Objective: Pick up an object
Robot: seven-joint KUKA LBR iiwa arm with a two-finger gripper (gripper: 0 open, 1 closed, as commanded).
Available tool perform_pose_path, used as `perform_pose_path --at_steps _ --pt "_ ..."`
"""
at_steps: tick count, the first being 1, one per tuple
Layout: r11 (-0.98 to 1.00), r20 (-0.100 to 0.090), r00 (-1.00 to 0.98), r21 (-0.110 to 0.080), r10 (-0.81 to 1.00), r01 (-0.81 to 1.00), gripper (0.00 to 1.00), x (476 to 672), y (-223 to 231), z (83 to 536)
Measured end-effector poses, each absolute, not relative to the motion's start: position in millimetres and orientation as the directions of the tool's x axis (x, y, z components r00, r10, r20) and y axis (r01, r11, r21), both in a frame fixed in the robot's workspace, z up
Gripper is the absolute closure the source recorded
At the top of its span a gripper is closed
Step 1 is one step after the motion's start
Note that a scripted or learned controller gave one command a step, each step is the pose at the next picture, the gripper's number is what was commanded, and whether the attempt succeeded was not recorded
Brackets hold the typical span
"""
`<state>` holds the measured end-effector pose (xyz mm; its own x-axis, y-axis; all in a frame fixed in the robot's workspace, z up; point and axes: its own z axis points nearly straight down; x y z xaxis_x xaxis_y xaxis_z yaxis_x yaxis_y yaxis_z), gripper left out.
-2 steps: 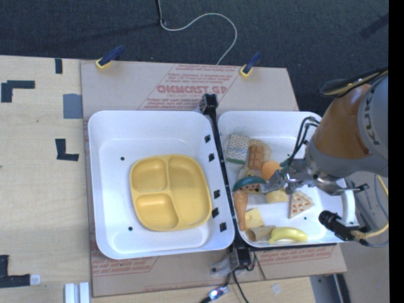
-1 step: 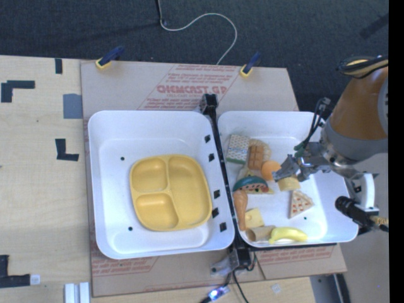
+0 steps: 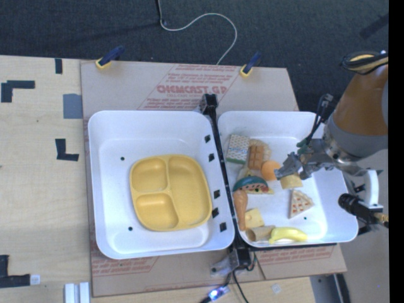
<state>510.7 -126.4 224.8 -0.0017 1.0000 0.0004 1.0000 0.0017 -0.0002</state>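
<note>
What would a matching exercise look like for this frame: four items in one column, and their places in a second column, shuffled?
Items:
1. yellow divided plate
2. banana
3. carrot
4. gripper

Places:
A. near front edge of right bin
B. left bin
C. over the middle of right bin, by the orange ball
D. right bin, along the divider side

Pairs: 1-B, 2-A, 3-D, 4-C
</note>
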Motion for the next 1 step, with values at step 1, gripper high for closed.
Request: perform_pose_path --at_steps 1 --pt "0.007 0.002 -0.007 -0.001 1.000 1.000 1.00 521.0 -77.2 233.4"
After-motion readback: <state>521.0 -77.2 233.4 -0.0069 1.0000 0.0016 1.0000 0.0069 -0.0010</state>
